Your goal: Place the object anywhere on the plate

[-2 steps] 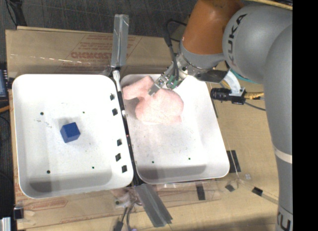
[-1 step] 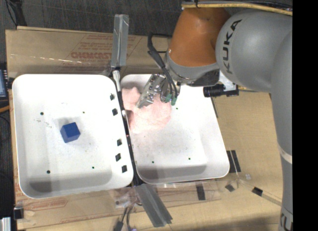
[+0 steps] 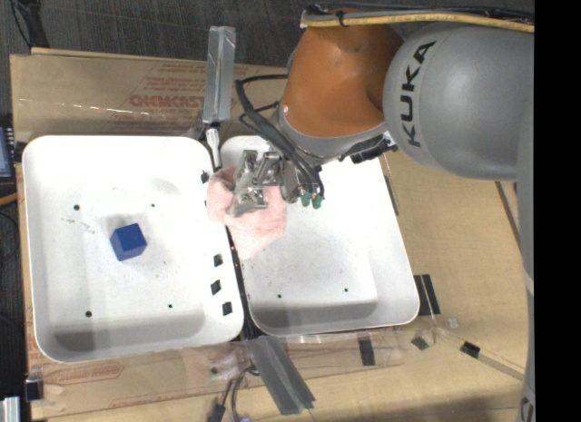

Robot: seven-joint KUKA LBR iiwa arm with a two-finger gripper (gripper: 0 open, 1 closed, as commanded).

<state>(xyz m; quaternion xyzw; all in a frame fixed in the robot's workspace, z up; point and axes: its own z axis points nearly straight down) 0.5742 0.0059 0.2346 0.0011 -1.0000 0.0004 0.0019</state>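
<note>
While reaching in from the right, grey arm's end effector (image 3: 251,186) down over a soft pale pink plate (image 3: 259,220) at the right white bin's (image 3: 363,257) left edge; fingers' state impossible to tell. Over in the left white bin (image 3: 54,230), small blue cube (image 3: 129,240) sitting alone, well apart from the plate.

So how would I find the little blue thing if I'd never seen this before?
Look at the two white bins side by side and pick the left bin. On its floor, a bit left of the middle, sits the blue cube, all alone. It is small, boxy and bright blue, unlike the soft pink plate under the robot's hand in the right bin.
</note>
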